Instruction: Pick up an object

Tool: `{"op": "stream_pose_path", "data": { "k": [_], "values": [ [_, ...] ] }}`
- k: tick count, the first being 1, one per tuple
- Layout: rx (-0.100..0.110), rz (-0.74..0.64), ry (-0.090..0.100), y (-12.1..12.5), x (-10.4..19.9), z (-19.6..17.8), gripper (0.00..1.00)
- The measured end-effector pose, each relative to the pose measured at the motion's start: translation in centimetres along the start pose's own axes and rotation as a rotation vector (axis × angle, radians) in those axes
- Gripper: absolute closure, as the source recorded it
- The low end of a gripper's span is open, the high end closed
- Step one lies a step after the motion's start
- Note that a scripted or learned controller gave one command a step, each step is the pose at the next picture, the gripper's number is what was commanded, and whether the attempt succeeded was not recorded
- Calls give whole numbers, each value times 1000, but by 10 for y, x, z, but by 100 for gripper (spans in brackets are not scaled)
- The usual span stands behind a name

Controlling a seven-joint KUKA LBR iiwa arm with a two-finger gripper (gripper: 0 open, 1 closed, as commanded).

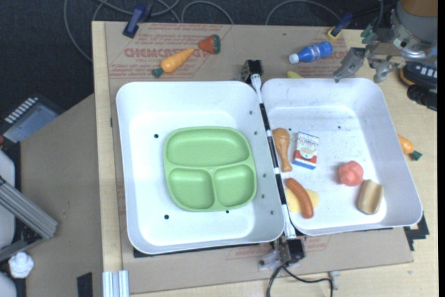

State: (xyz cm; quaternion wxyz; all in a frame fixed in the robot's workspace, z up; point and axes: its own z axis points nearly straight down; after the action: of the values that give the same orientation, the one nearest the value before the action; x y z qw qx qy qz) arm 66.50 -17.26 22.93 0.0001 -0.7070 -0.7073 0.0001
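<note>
The right white bin (389, 115) holds several toy foods: a tan drumstick (281, 147), a small white and blue carton (306, 150), a pink-red ball (350, 173), a brown bread roll (369, 197) and a red sausage (298, 195) lying against a yellow piece (312, 200). My gripper (364, 69) hangs over the far rim of that bin, at its back right. Its two fingers stand apart, open, with nothing between them. It is well behind all the toys.
The left white bin (139, 149) carries a green divided plate (208, 167). On the board behind the bins lie a toy carrot (184, 56), a blue bottle (313, 52) and a blue clip (137, 19). A small orange piece (406, 145) lies just outside the right rim.
</note>
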Motion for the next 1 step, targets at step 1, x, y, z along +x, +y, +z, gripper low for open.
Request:
{"op": "stream_pose_path", "data": {
  "k": [1],
  "values": [
    [4,2,-1,-71,-46,99,0]
  ]
}}
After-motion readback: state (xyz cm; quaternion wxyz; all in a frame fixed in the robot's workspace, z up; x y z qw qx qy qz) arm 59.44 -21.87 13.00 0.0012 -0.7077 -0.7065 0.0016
